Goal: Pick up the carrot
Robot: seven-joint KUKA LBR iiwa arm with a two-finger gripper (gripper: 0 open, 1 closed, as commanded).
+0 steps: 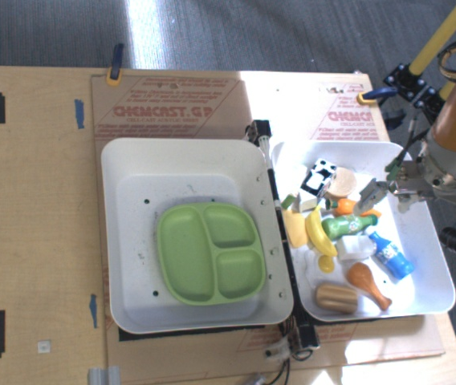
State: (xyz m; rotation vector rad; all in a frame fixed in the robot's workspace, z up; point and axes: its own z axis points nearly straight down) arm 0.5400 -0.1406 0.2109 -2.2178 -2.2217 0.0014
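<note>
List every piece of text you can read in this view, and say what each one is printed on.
"CHEMCAST GP", red print on the brown sheet under the left bin.
"CHEMCAST", partly cut off, on the pale sheet behind the right bin.
Smaller red lines: too blurred to read.

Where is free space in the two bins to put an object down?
Left bin: bare white floor rings the green tray, widest behind it. Right bin: a small strip along its right wall beside the blue bottle. Its left and middle are crowded around the carrot, banana and claw.
</note>
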